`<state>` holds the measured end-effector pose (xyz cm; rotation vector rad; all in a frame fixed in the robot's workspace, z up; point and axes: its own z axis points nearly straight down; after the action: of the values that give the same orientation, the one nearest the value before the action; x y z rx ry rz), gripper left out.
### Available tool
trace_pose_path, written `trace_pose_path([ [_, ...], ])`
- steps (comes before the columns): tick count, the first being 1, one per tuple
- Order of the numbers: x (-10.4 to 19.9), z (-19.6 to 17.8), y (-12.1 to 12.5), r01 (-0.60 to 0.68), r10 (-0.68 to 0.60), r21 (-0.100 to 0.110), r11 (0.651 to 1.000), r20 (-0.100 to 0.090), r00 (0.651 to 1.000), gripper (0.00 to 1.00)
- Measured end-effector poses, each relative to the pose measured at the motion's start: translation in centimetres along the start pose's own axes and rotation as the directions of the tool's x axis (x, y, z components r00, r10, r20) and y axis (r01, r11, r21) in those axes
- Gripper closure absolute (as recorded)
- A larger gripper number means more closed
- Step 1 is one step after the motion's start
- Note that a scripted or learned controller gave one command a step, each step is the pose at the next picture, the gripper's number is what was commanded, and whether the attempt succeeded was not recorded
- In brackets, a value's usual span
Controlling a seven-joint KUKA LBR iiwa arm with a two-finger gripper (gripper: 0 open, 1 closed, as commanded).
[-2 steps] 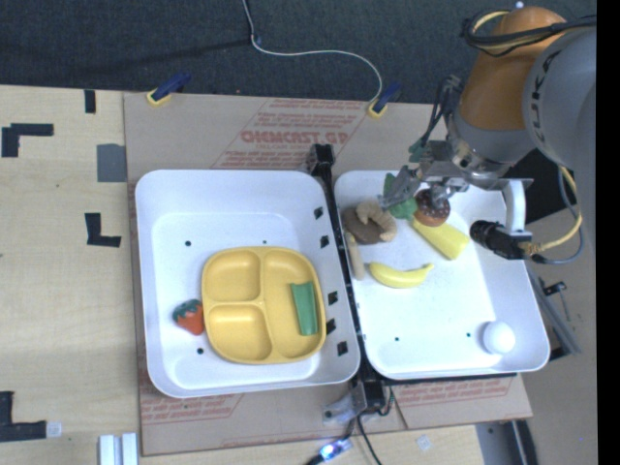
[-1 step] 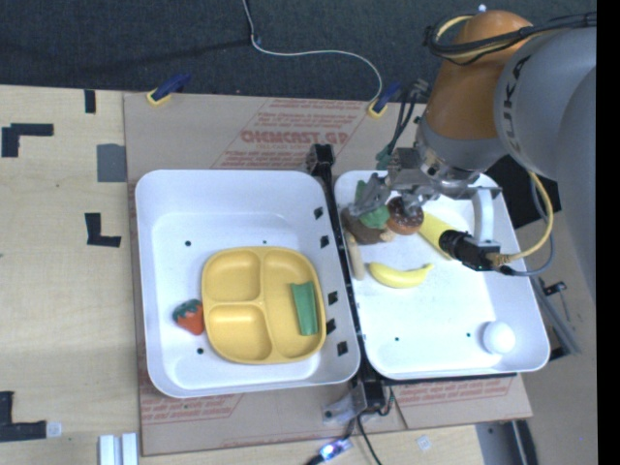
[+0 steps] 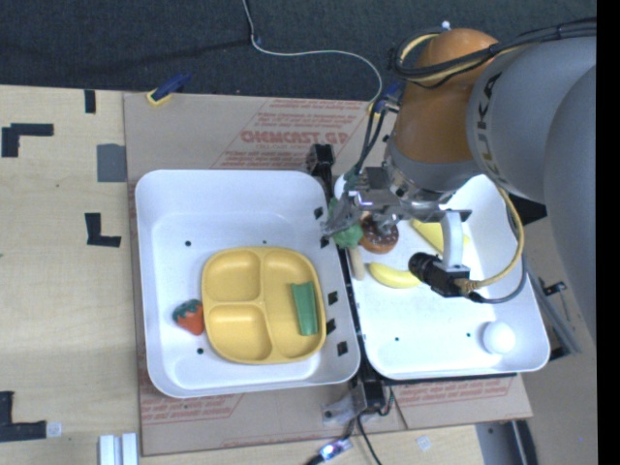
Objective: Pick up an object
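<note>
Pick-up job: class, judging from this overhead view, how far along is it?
Done: the arm has reached into the right bin, its pincer low near the bin's left wall, close to a brown round item and a banana. In hand: nothing visibly gripped. Left: grasping and lifting. The yellow tray, green piece and white ball lie untouched.

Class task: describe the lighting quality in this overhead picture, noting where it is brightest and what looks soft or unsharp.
Camera view: the right bin glares near-white beside the arm, the white ball almost washing out; the yellow tray is evenly lit; overall slightly soft.
</note>
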<state>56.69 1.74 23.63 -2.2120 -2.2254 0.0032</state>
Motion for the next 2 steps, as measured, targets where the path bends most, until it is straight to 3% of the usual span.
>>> trace_pose_path([
  [1,5.3,1.6,-2.9,-0.001,0.001,0.002,1.0,0.001,1.0,1.0],
  [2,8.2,0.3,-3.5,-0.001,0.001,-0.002,1.0,0.0,1.0,1.0],
])
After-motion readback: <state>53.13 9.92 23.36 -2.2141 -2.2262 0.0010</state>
